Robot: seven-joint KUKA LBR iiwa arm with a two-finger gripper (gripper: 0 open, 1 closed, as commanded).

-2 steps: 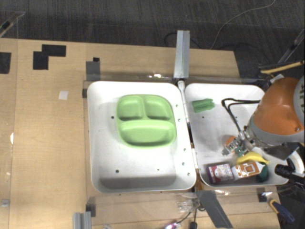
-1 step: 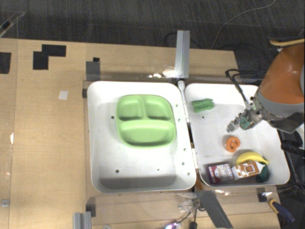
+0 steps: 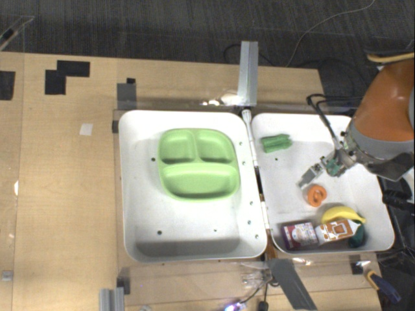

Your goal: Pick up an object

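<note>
bench point(image 3: 58, 193) of pale wood carries two shallow white bins side by side, and the metal divider point(image 3: 254, 173) between them serves as the landmark here. left of the divider sits the left bin point(image 3: 139, 225), and in it a green sectioned plate point(image 3: 197, 162) lies flat, nearer the divider than the bin's far wall and toward the bin's upper half. right of the divider is the right bin point(image 3: 285, 199). just right of the divider, near the bin's top edge, lies a green pickle-shaped piece point(image 3: 276, 142). further right and lower, an orange round toy point(image 3: 316, 195) rests on the bin floor. at the bin's bottom edge, right of the divider, a dark juice carton point(image 3: 318, 232) lies on its side, with a yellow banana point(image 3: 342, 214) touching its upper right and a dark green lump point(image 3: 358, 237) beside its far end. the gripper point(image 3: 313, 173) hangs just above and beside the orange toy, well right of the divider, its fingers slightly apart and nothing between them. the grey and orange arm point(image 3: 389, 118) reaches in from the right.
</note>
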